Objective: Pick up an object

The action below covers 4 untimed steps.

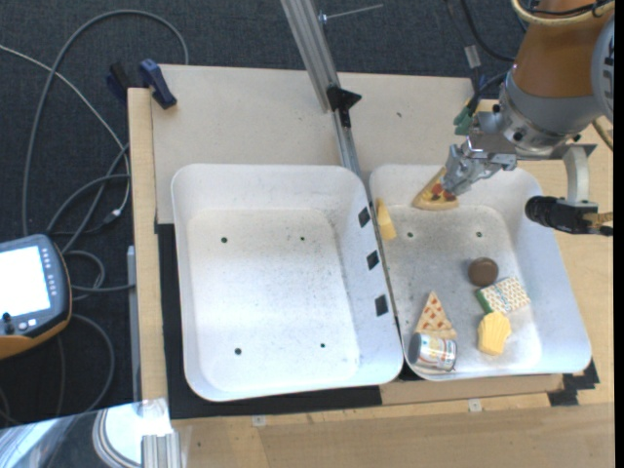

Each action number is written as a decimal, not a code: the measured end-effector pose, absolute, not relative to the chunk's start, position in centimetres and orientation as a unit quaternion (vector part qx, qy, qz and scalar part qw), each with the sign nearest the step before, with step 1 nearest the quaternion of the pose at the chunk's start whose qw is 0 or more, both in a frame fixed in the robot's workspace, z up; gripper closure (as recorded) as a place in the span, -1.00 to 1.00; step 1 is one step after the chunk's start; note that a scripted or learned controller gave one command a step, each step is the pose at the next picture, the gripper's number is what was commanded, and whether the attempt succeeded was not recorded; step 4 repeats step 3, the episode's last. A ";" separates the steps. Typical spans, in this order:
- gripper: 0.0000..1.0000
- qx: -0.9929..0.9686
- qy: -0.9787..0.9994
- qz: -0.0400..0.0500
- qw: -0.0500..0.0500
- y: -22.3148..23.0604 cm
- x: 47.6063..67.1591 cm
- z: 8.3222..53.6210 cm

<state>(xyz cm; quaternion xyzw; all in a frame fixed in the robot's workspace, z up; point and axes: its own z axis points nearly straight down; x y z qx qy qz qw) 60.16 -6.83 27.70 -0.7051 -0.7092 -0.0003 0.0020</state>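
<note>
The surface (244,115) is a pale wooden board with a dark floor around it; its near edge is cut off at the bottom. On it sit two shallow white bins, both speckled with fine dark marks. The left bin (195,261) has rounded corners and a few small holes in its floor. The right bin (556,300) holds all the small things, and its far right corner is hidden under the arm (561,57), grey with a glossy orange band, its upper part cut off by the top edge.

A metal pole (310,42) slants down from the top to the gap between the bins. The pincer (458,185) hangs over the far end of the right bin, its tips touching a flat pizza slice (435,198), tan with red dots. Whether the fingers grip it or are closed is hard to make out: I cannot tell.

Near the front rim lie a silver can (434,352) on its side, a second pizza slice (434,315) touching it, a yellow ridged block (494,333), a patterned packet (505,295) and a brown round lump (483,271). A small yellow piece (386,222) leans at the divide.
</note>
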 end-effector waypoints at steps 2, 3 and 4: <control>1.00 -0.705 -0.709 0.001 0.003 2.3 56.3 25.1; 1.00 -0.705 -0.710 0.001 0.003 7.7 54.1 25.1; 1.00 -0.705 -0.710 0.001 0.003 7.7 54.1 25.1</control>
